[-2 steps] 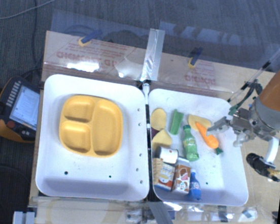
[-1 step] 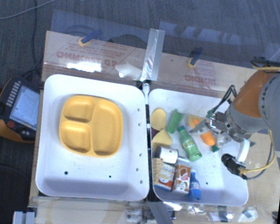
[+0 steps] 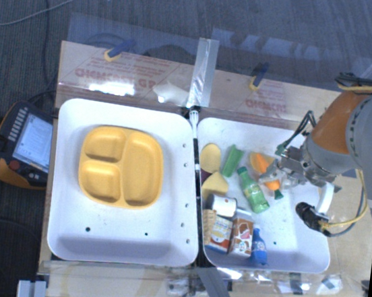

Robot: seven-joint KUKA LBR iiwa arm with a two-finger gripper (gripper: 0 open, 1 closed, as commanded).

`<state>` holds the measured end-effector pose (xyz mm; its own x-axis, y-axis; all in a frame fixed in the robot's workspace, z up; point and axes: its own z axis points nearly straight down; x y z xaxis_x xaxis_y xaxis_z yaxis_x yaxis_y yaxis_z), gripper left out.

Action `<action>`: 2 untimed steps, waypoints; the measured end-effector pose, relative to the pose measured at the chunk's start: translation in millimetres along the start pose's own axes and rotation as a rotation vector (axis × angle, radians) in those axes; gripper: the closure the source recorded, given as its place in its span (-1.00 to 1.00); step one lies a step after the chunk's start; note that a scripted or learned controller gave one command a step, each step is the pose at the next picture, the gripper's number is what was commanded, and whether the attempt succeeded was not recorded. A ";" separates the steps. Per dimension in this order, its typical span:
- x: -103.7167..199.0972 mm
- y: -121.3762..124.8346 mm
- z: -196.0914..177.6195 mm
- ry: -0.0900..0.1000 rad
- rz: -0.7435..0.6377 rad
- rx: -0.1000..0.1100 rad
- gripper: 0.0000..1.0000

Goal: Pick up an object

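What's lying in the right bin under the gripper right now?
Under the gripper in the right bin lie an orange piece and a green bottle. The arm covers the bin's upper right corner, so anything there is hidden.

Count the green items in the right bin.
2: a green bottle mid-bin and a green packet up-left of it, beside the yellow piece. Others may hide under the hand.
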<state>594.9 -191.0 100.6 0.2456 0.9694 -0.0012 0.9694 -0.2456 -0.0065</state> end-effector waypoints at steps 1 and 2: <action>72.3 24.4 -84.3 -0.001 -0.066 -0.003 1.00; 60.3 38.3 -143.1 -0.004 0.179 -0.003 1.00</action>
